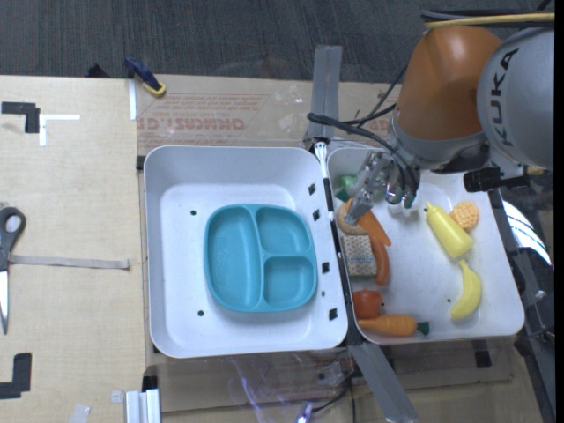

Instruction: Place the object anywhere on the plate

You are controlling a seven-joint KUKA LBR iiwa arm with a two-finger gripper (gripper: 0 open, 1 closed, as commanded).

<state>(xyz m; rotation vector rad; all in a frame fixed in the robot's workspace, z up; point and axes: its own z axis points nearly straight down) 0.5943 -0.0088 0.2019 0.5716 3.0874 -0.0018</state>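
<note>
Apparently the object, an orange piece (358, 208) at nine o'clock in the right bin (493, 324), sat under the claw (374, 186), still to be lifted. The plate (261, 258) in the left bin (167, 263) was bare, so the placing remained. Whether the claw was released or clenched I cannot tell; clutter blurred the piece's outline.

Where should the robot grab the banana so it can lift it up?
Probably across the middle of the banana, coming straight down from above. It lies flat and alone near the right bin's right wall, with bare floor on its left. The curved middle is narrow enough for the fingers to close across.
</note>
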